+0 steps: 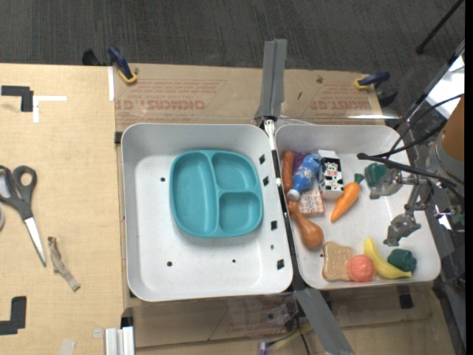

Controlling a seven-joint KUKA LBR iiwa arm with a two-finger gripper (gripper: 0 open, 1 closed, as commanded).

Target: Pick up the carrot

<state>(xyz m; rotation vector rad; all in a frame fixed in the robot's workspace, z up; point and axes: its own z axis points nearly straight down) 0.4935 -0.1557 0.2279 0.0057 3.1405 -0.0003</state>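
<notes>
Two end effector (pixel 403 230) fingers hang apart, right of carrot (pixel 345 201).

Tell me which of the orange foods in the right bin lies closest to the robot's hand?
The carrot, the slim pointed one with a green top, lies nearest the hand. The round orange fruit sits farther off, by the banana.

We see the carrot (pixel 345 201) lying free on the floor of the right bin (pixel 384 135): a small orange toy with a green top, tilted diagonally, green end up and to the right, its tapered tip pointing down-left.
</notes>
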